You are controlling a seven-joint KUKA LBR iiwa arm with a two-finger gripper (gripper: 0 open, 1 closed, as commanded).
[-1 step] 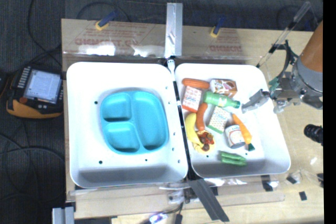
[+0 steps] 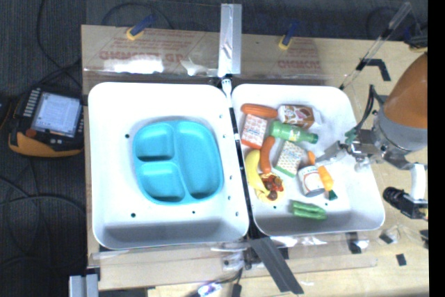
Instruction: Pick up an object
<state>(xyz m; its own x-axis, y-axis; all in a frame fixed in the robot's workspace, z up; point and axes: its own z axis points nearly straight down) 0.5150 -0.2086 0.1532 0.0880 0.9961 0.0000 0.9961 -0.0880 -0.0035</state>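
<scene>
My arm came in from the right, the orange band above my wrist at the frame's edge, and my claw [image 2: 345, 147] hung over the right rim of the right bin [image 2: 361, 215]. Whether it was clenched or released I could not tell; nothing lay visibly between its tips.

The toy food sat heaped in the left and middle part of that bin. A green bottle [image 2: 293, 133] lay on its side, long axis running left to right and dipping slightly to the right. A sausage [image 2: 259, 110] lay crosswise above it near the far wall. A banana [image 2: 253, 170] ran along the bin's left wall, near to far. A green pod [image 2: 307, 209] lay alone near the front, pointing left-right.

The left bin [image 2: 111, 219] held a blue divided tray [image 2: 177, 158].
</scene>
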